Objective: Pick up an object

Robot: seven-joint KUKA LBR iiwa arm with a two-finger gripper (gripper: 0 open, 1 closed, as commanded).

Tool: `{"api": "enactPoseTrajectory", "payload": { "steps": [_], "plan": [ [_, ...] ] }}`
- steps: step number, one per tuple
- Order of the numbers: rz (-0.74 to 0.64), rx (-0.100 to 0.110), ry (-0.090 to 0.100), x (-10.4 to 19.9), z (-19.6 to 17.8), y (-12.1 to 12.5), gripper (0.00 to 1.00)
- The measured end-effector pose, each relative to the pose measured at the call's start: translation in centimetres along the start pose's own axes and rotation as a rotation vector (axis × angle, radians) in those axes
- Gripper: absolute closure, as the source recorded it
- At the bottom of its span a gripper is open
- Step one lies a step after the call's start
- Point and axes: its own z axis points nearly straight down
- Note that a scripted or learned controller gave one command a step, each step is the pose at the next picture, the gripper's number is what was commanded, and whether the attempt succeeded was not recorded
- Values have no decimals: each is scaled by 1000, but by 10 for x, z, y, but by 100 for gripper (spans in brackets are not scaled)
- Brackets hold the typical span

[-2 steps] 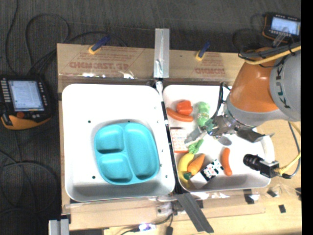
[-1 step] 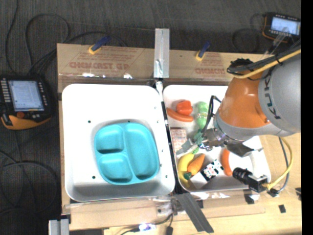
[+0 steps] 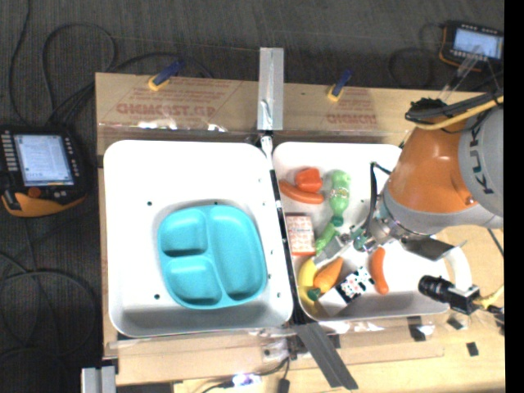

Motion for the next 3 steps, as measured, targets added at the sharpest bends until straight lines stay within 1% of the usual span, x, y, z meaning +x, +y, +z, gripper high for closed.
{"api": "enactPoseTrajectory", "payload": {
  "steps": [1, 2, 3],
  "plan": [
    [-187, -1, 2, -42, 86, -16, 0],
    [-56, -13, 3, -54, 94, -15, 0],
    [-55, -17, -2, -55, 83, -14, 100]
  ]
}}
